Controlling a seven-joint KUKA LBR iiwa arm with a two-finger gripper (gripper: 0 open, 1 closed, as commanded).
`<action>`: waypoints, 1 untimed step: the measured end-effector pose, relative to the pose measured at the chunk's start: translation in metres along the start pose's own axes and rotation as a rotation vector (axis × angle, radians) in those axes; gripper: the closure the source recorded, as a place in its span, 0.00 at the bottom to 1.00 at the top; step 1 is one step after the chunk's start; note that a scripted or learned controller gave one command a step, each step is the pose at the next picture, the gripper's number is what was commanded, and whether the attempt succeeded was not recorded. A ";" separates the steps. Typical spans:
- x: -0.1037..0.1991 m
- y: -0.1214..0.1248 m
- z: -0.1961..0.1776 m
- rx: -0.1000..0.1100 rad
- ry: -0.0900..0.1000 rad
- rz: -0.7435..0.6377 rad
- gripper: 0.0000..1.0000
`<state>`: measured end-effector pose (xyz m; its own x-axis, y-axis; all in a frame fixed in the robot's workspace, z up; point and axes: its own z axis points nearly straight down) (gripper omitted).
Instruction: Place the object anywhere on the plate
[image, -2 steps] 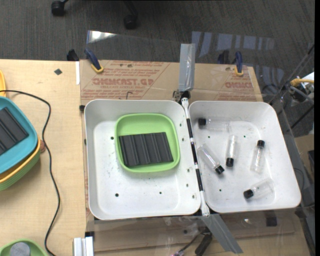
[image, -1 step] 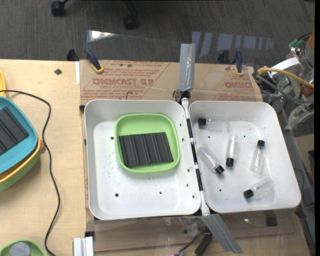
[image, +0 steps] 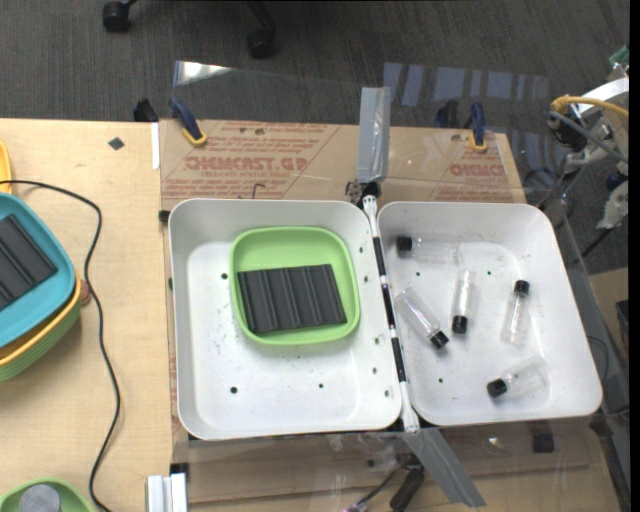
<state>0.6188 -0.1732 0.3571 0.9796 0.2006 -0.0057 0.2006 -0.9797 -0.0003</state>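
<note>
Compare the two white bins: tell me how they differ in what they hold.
The left bin holds a green plate with a dark ribbed insert; the right bin holds several clear vials with black caps, lying scattered. Both are shallow, white and set side by side.

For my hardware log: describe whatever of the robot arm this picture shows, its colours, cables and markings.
At the upper right edge, a cropped bit of what seems the arm's hardware shows: a curved white piece, a yellow cable looping under it, and thin dark wires among pale fittings. No markings are legible at this size.
</note>
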 end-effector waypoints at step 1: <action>0.029 -0.047 0.021 0.001 0.001 0.002 0.00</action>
<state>0.6376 -0.1208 0.3361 0.9800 0.1991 -0.0051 0.1991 -0.9800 -0.0009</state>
